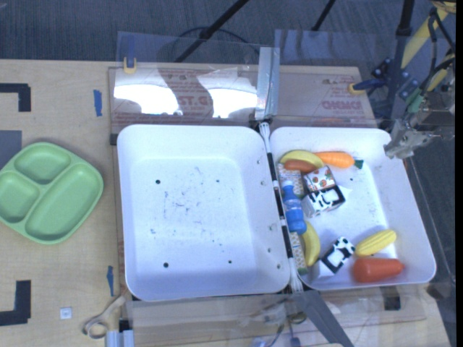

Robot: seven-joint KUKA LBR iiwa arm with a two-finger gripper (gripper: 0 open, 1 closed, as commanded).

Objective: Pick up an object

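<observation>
The right bin point(394, 215) holds several toys. A yellow banana point(300, 157) and an orange carrot point(334, 160) lie at its far side. Below them are a red-and-white box point(318, 178), a black-and-white cube point(325, 199) and a blue bottle point(293, 210) along the left wall. Nearer the front lie a second banana point(311, 244), another black-and-white block point(337, 254), a yellow piece point(376, 241) and a red-orange piece point(376, 268). My gripper point(400, 144) hangs at the bin's far right corner, apart from all the toys.
The left bin point(137, 157) sits beside the right one, their rims touching at the middle. A green divided plate point(47, 191) rests on the bench at far left. Clear plastic panels point(264, 85) stand behind the bins. Cables and stand legs crowd the upper right.
</observation>
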